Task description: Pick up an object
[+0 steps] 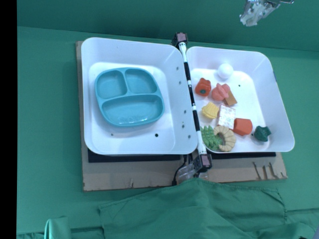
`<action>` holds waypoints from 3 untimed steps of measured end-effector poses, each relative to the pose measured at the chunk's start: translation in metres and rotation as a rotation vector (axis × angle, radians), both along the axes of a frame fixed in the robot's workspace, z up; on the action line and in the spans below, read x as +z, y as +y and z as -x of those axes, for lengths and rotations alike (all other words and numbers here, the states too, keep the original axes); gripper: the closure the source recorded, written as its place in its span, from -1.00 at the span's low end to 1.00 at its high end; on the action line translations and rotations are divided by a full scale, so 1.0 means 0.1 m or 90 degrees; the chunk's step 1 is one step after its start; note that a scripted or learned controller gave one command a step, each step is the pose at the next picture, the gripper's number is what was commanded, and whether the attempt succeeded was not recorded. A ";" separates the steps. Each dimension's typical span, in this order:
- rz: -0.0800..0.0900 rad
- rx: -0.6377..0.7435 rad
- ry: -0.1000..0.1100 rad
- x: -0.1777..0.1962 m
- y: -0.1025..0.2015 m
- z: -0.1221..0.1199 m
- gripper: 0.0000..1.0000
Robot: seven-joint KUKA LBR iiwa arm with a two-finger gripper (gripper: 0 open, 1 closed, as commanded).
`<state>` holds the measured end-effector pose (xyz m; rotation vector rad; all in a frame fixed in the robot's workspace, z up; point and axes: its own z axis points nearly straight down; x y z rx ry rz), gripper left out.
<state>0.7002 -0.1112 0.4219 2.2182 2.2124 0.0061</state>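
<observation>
My gripper (249, 15) hangs high at the top right, above and behind the right bin (279, 108), with nothing between its fingers. In that bin lie several toy foods: a white ball (225, 71), a red-orange piece with a green top (203, 87), a pink piece (220, 91), a yellow piece (210, 110), a pale box (226, 116), an orange block (242, 126), a dark green piece (261, 133) and a green and tan piece (219, 138).
The left bin (99, 54) holds a teal divided plate (129, 96). A black and white bar (192, 98) runs between the bins. Both bins rest on cardboard (124, 178) over green cloth, which is folded at the front (199, 208).
</observation>
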 end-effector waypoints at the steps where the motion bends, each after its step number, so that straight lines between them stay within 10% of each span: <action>1: 0.000 0.000 0.001 0.11 -0.01 0.00 1.00; 2: 0.000 0.001 -0.004 0.85 -0.04 0.01 1.00; 3: -0.002 -0.003 0.010 -0.05 -0.08 0.49 1.00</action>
